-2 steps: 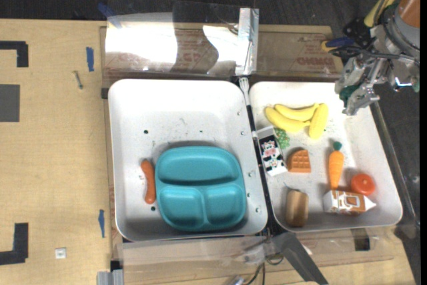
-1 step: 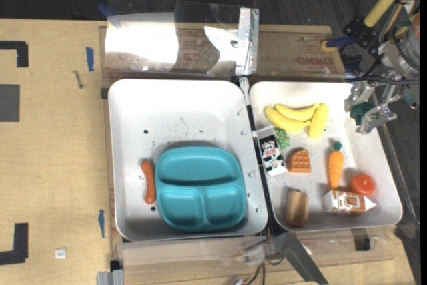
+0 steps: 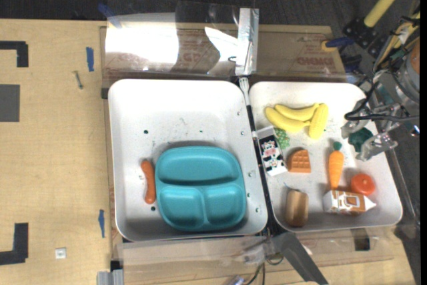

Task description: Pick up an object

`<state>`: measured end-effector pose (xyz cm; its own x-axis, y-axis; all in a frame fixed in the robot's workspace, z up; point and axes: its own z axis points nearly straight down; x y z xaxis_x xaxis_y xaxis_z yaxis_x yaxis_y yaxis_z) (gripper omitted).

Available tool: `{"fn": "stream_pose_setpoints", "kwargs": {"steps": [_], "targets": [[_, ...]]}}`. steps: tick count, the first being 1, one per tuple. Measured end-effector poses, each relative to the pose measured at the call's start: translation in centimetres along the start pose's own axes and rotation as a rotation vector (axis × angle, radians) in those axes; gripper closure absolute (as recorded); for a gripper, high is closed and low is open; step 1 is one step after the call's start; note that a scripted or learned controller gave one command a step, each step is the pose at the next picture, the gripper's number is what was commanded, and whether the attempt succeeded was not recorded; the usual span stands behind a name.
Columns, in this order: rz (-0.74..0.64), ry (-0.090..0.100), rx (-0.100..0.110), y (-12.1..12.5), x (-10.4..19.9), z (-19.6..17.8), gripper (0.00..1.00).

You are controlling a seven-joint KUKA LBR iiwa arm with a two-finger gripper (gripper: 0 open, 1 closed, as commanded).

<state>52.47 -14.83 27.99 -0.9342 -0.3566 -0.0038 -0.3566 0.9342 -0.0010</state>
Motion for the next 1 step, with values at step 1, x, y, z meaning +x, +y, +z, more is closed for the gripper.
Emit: {"fn": "stream_pose_setpoints", "kwargs": {"steps": [1], "targets": [[-0.146,-0.004,0.001,-4.39,-8.37,-0.52,1.0]]}}
